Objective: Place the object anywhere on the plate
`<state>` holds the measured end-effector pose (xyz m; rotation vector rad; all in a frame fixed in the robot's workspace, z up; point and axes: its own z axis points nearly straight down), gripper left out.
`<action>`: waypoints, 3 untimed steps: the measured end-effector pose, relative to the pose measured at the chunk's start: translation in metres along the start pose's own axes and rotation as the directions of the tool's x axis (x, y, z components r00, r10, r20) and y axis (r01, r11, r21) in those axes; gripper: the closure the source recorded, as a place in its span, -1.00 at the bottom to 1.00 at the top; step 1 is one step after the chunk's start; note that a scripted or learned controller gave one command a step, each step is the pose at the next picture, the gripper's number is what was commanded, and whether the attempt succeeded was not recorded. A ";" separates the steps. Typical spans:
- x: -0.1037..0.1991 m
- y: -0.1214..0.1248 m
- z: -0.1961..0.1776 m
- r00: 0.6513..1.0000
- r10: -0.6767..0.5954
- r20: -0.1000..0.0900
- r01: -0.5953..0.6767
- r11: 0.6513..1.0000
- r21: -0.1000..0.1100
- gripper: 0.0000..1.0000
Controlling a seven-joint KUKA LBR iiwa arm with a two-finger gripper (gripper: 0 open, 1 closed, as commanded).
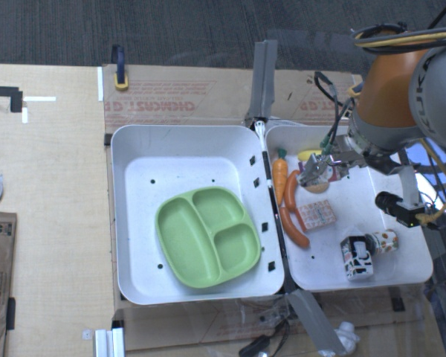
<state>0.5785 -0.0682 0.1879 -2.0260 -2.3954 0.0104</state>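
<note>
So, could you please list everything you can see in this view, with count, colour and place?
Plate: one, green, three compartments, in left bin.
Bins: two, white, side by side.
Carrot: one, orange, right bin's left edge.
Sausages: two, red-orange, beside the carrot.
Packet: one, pink-patterned, middle of right bin.
Carton: one, black-and-white, right bin front.
Clamp: one, blue and yellow, bench back.
Arm: one, grey and orange.
Gripper: one, low over right bin.
</note>
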 end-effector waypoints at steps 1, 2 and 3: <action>0.125 -0.006 -0.027 1.000 -0.028 0.000 0.028 1.000 0.000 1.00; 0.166 -0.039 0.000 0.999 -0.036 0.001 0.036 0.999 0.002 1.00; 0.165 -0.039 0.000 0.999 -0.035 0.001 0.035 0.999 0.001 -1.00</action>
